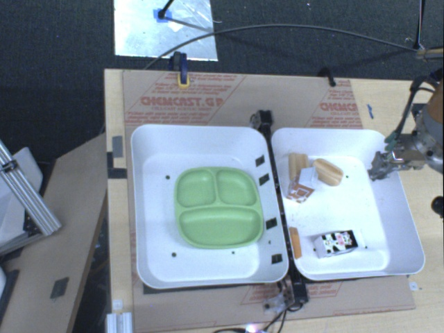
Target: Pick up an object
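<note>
My gripper (pixel 381 166) hangs over the right edge of the right bin (pixel 402 214), with the grey arm reaching in from the right. Nothing shows between its fingertips. In that bin lie a tan bread roll (pixel 328 171), a pale wafer-like stick (pixel 297 164), a small brown and white packet (pixel 302 185), a thin orange stick (pixel 295 242) and a black and white printed box (pixel 336 242). All of them sit to the left of the gripper, apart from it.
The left bin (pixel 149 186) holds a green divided plate (pixel 219 207). Black clips line the ridge between the two bins. Cardboard lies under the bins, and a cable arcs over the back of the bench.
</note>
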Robot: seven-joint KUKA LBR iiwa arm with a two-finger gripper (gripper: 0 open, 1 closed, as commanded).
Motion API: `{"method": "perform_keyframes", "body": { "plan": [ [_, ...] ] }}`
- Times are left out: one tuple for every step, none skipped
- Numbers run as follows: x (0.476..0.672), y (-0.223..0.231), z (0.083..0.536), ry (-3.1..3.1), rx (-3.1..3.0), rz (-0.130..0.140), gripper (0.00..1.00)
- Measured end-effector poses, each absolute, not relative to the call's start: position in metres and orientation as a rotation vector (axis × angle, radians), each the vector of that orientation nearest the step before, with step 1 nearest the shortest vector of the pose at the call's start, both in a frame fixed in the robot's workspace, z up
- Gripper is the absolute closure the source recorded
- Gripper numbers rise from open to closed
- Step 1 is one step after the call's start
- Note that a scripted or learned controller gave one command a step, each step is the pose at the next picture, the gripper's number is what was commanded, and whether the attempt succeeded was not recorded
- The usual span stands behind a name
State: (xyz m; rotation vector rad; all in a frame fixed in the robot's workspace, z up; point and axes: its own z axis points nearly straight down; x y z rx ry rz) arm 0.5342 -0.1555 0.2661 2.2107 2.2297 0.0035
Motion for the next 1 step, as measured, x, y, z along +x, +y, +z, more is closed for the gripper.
{"method": "perform_keyframes", "body": {
  "plan": [
    [0.5503,-0.0977,0.2678,2.233,2.208,0.005,1.00]
  ]
}}
